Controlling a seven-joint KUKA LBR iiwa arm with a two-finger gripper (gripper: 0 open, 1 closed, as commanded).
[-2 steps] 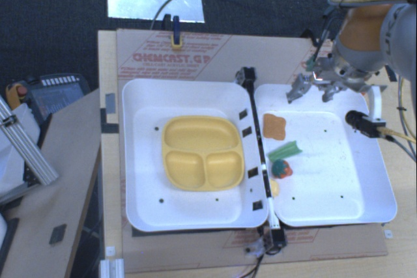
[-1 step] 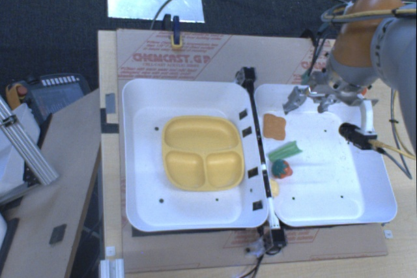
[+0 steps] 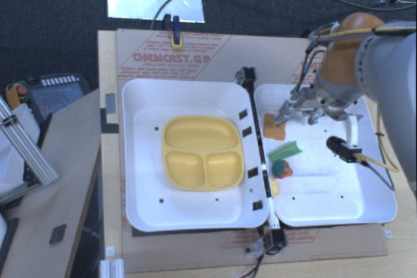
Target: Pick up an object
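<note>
In the right bin (image 3: 339, 205), near its left wall, lie an orange flat piece (image 3: 275, 128), a green wedge-shaped piece (image 3: 285, 151) and a small round teal and red thing (image 3: 281, 169). A small yellow bit (image 3: 274, 189) rests against the divider. My gripper (image 3: 298, 115) hangs over the upper left part of the right bin, just right of and above the orange piece. It stands open and holds nothing. Its left finger (image 3: 283, 116) is close to the orange piece's upper edge.
The left bin (image 3: 143, 205) holds a yellow divided plate (image 3: 202, 152) in its middle. A black clip strip (image 3: 255, 140) runs along the joint between the two bins. The arm's grey body with its orange band (image 3: 348, 42) looms over the right bin's far corner.
</note>
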